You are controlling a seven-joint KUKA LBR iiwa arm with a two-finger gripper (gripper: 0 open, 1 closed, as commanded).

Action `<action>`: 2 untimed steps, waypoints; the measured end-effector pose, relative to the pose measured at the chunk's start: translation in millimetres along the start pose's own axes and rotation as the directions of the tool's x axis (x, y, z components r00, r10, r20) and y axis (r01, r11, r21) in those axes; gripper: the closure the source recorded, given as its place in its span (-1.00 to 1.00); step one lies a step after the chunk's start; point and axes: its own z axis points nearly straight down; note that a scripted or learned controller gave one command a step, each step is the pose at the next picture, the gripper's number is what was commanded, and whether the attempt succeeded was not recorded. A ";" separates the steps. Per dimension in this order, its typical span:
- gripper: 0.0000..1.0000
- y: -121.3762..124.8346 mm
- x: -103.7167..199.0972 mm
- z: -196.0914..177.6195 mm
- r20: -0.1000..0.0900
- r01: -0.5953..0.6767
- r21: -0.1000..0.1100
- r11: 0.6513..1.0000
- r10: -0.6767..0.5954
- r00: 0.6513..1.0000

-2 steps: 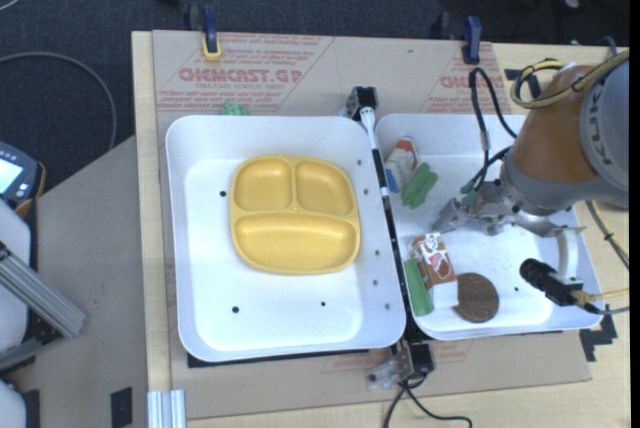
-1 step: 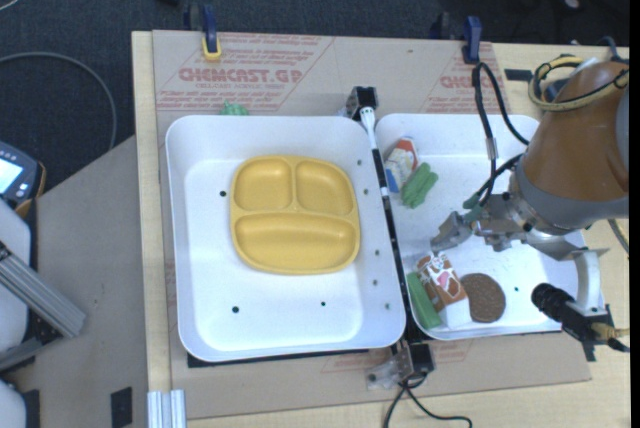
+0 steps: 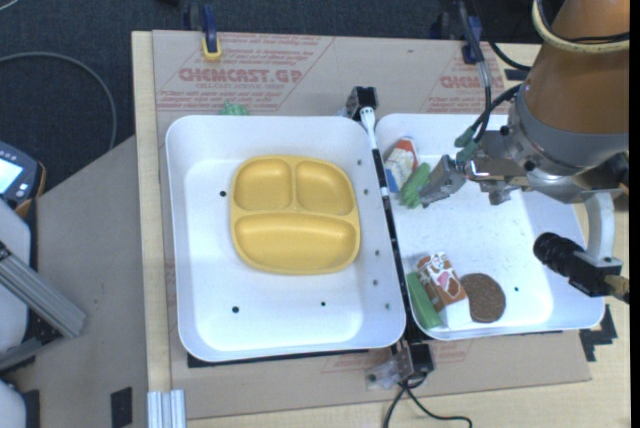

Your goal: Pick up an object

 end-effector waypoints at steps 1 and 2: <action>-1.00 1.1 6.5 -167.1 -0.001 0.002 -0.009 1.000 -0.002 1.000; 1.00 1.2 6.6 -171.8 0.000 0.001 -0.002 1.000 -0.001 1.000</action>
